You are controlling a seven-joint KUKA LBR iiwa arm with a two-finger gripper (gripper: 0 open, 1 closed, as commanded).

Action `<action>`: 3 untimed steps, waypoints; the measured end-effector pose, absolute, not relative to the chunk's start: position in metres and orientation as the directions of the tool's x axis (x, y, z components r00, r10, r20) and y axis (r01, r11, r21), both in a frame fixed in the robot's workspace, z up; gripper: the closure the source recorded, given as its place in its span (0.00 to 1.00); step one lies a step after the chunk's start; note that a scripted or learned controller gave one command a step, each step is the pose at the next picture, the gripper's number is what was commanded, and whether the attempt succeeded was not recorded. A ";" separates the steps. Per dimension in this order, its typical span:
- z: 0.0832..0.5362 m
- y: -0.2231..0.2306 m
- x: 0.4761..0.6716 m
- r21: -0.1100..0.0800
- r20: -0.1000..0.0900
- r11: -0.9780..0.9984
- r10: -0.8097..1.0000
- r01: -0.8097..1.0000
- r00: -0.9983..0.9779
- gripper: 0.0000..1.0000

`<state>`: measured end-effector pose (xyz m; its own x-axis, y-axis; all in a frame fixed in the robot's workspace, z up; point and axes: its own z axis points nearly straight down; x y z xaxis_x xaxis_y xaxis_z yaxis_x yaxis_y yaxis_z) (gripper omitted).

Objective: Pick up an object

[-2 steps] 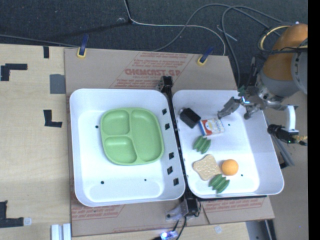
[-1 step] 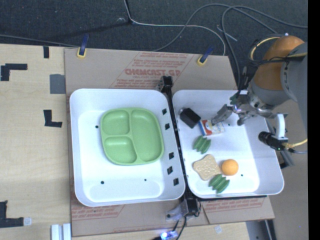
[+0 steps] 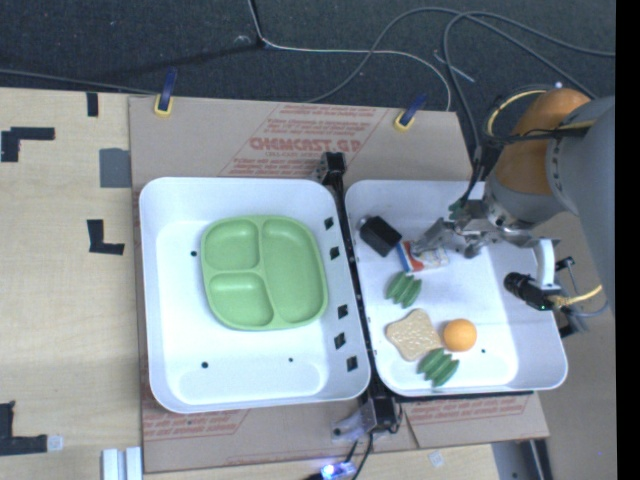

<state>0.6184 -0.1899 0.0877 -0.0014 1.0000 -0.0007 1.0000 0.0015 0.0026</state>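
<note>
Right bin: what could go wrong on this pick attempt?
1. The hand sits at a small red and blue item, with the black block close beside it; closing may nudge either away.
2. The green piece lies just below, so a low sweep could drag it.
3. The target looks thin and flat, so it may slip out.

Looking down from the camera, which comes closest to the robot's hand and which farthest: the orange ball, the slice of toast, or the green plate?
From the hand:
1. Orange ball, in the right bin, below the hand.
2. Slice of toast, same bin, just left of the ball; nearly a tie.
3. Green plate, far off in the left bin.
</note>
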 end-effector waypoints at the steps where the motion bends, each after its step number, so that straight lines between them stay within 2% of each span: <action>1: 0.105 -0.189 0.623 0.017 -0.002 0.004 1.000 1.000 -0.004 1.00; 2: 0.150 -0.191 0.618 0.003 -0.001 0.001 1.000 1.000 -0.001 1.00; 3: 0.194 -0.188 0.613 0.002 0.000 0.001 1.000 1.000 -0.001 1.00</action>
<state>0.6130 -0.1875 0.1942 -0.0014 1.0000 -0.0004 1.0000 0.0014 0.0020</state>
